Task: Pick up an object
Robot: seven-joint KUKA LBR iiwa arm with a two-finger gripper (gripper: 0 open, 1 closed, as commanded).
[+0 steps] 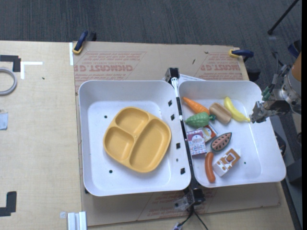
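The tool [259, 113] hangs at the right edge of the right bin [268, 174], low over its upper right part, with the grey wrist and orange band running off to the right. The nearest thing to it is the yellow banana [235, 109], whose lower end lies just beside the tool tip, on its left; the two may be touching, but at this slant and size I cannot tell, nor can I tell whether the tool is apart or together. The banana's long axis runs from upper left to lower right, so it points almost straight at the tool rather than lying across it. Further left in the same bin lie a tan sausage-like piece [220, 112], an orange carrot [194, 104] and a green vegetable [198, 120], with more toy food below them. A grasp on the banana would likely call for a small shift leftward along that axis.
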